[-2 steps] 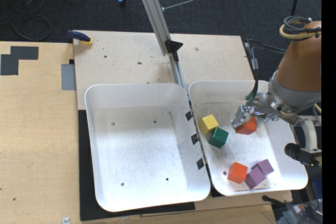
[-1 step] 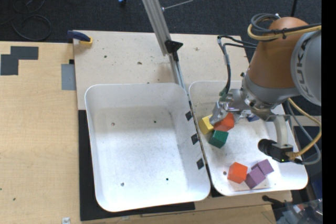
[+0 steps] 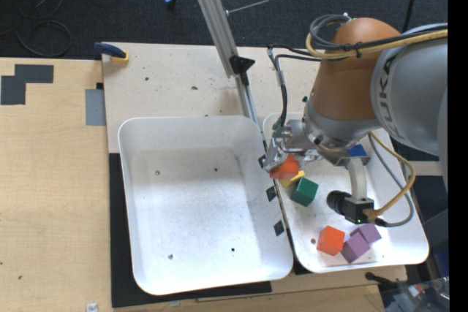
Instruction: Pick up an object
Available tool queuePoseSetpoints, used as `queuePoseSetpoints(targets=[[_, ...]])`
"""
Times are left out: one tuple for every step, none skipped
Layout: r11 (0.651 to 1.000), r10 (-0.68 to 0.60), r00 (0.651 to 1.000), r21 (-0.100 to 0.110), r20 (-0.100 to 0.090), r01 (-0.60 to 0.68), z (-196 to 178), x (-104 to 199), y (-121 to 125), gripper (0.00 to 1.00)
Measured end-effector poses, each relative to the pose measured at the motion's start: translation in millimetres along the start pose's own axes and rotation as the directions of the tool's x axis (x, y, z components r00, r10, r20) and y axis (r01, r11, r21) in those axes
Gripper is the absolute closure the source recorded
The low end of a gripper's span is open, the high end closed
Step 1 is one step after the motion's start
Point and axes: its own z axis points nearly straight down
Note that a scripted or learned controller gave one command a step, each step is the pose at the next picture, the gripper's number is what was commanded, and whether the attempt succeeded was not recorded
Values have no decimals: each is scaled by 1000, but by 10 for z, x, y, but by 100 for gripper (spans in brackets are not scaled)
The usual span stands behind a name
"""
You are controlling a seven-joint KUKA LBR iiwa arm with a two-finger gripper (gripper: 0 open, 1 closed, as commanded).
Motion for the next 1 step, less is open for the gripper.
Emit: queuePoseSetpoints(targets=[[1000, 1, 1000, 1, 1, -1, 154, 559, 118, 100]])
